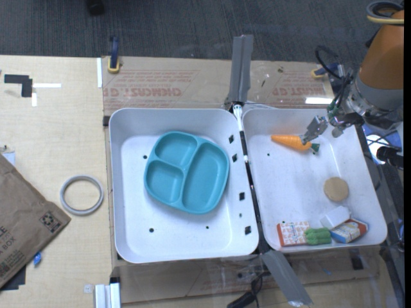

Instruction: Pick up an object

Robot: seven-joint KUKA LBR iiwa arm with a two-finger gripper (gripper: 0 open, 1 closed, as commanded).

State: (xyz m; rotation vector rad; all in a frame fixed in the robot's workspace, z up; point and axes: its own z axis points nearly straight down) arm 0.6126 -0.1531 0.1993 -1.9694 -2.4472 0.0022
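Observation:
An orange carrot (290, 142) with a green tip lies at the back of the right bin (289, 185). My gripper (325, 129) hangs just right of its green end, fingers spread and nothing between them. Nearer the front of that bin lie a round tan cookie (336, 188), a small red and white box (293, 233), a green item (318, 236) and a white and orange carton (347, 230). A blue divided plate (187, 171) sits in the left bin (128, 230).
The arm's grey body and orange band (385, 50) stand over the right bin's back right corner. A ring of tape (81, 193) and a brown cardboard box (22, 226) lie on the bench left of the bins.

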